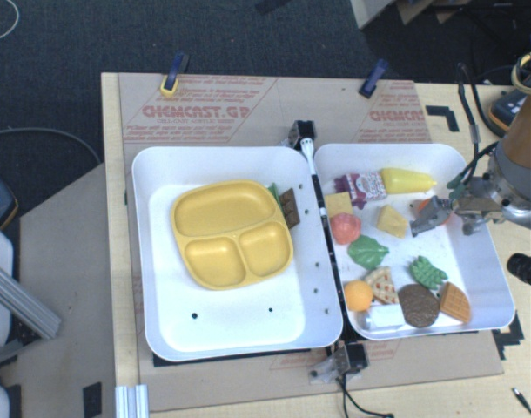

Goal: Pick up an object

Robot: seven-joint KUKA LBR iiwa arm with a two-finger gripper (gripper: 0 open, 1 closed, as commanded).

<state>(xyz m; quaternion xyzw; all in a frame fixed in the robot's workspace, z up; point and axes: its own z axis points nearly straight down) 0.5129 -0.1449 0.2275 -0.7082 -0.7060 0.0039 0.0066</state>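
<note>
Cardboard-topped surface [248,103] carries two shallow white bins side by side. The left bin [161,320] holds a yellow three-part plate [232,232], its long axis running from upper left to lower right, with a small dark brown piece [288,207] touching its upper right rim.

The right bin [483,268] holds the small toy foods. Along its far side lies a yellow corn-like piece [406,179], long axis left to right, tapered end toward the right; just left of it sits a maroon and white packet [361,186]. Below these are a pale yellow block [338,204], a yellow wedge [392,220] and a pink round piece [345,227]. Near the middle lies a green leaf shape [367,252]; further right, a darker green frilly piece [427,273] slants from upper left to lower right. Along the near side, from left to right, sit an orange ball [359,295], a checked cracker [381,284], a brown round patty [417,305] and an orange-brown waffle piece [454,302], with a white bar [386,318] below the cracker.

The arm reaches in from the right, and its claw [433,214] hangs over the right bin's upper middle, just right of the yellow wedge and below the corn-like piece. I cannot tell whether the claw is released or clenched; nothing shows between its tips.

Two clamps, one yellow and blue [172,77] and one blue [373,78], grip the cardboard's far edge.
</note>
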